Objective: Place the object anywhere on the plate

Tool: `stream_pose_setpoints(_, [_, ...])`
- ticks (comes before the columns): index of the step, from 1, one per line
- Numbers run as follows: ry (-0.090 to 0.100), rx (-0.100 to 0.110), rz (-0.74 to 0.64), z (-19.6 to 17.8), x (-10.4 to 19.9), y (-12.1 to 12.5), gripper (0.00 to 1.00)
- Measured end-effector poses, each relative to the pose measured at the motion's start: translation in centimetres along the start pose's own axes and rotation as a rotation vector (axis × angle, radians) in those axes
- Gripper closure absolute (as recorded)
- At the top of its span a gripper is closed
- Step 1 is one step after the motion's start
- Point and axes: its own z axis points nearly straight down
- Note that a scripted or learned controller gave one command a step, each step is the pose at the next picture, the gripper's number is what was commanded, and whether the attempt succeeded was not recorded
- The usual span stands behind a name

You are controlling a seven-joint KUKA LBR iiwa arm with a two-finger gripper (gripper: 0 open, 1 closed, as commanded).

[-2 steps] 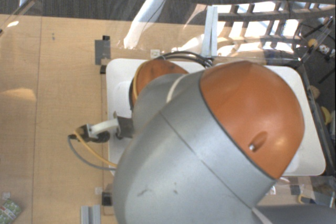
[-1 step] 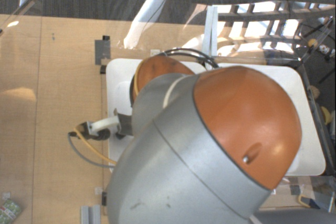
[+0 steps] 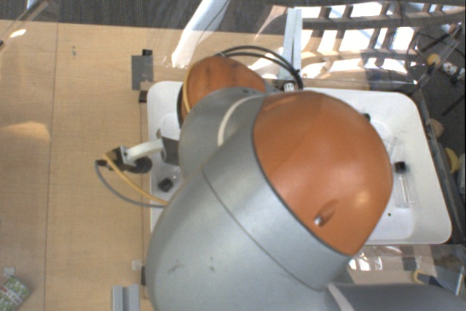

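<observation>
The arm (image 3: 291, 207) fills the middle of the view, its grey shell and big orange dome covering most of the white bin (image 3: 419, 156), whose bare rim shows toward 3 o'clock. A second orange joint (image 3: 215, 80) sits at 12 o'clock from the dome, with black cables (image 3: 255, 54) looping over it. At 9 o'clock a white fitting (image 3: 142, 151) with yellow and grey hoses (image 3: 116, 182) juts out over the wooden counter (image 3: 65, 156). The claw lies hidden under the arm, so its opening cannot be told. The object and plate are likewise covered; their places cannot be told.
</observation>
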Motion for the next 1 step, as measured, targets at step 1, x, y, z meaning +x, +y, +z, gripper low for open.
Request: stream_pose_setpoints(1, [-0.002,0.005,-0.064,0.26,9.65,1.5,1.0])
